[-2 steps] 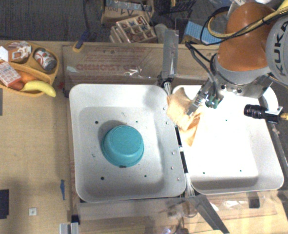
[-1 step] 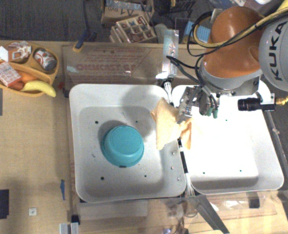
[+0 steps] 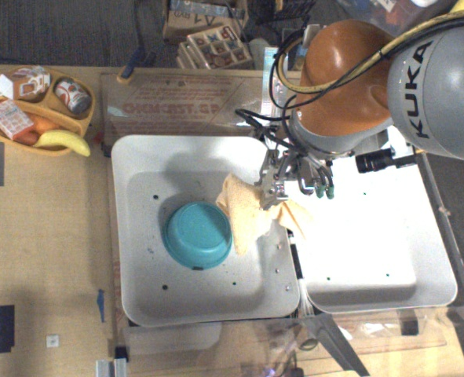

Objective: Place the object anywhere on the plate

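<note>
Cloth (image 3: 243, 210), pale yellow, hangs crumpled under the gripper (image 3: 272, 187), over the divide between the left bin (image 3: 133, 163) and right bin (image 3: 389, 281). You see the fingers pinching its upper edge. Its lower fold touches the teal plate (image 3: 197, 235), which sits in the left bin, left of the gripper.

Hand (image 3: 276, 188) fingertips blurred against the yellow cloth (image 3: 243, 210); cloth edge hides part of the blue plate (image 3: 196, 234) rim.
</note>
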